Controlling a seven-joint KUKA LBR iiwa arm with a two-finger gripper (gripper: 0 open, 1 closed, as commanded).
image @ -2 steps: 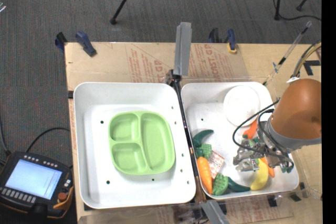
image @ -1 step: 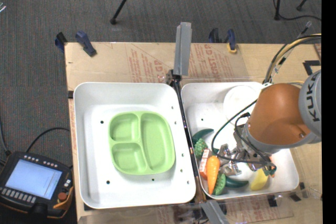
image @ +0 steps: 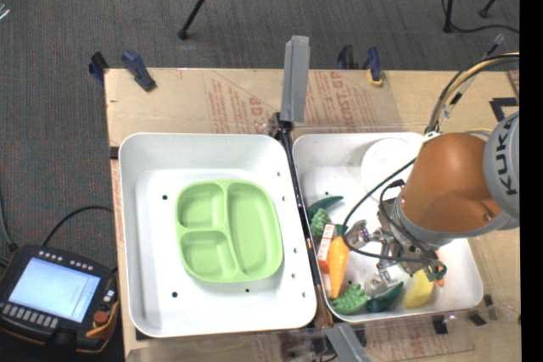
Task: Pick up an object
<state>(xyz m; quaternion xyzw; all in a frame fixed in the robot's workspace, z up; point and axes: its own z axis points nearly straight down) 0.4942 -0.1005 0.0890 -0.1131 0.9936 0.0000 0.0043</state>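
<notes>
The gripper (image: 392, 260) is being held low inside the right bin (image: 339, 150), toward that bin's 5 o'clock corner; whether it is wide or narrow cannot be told, and nothing is being seen between its tips. An orange carrot (image: 338, 264) is being left lying just at its 9 o'clock side, with a green leafy piece (image: 349, 298) at 7 o'clock and a yellow object (image: 419, 291) at 4 o'clock. A green divided tray (image: 229, 231) is being carried in the left bin (image: 144, 182), well apart, on the brown surface (image: 195, 102).
</notes>
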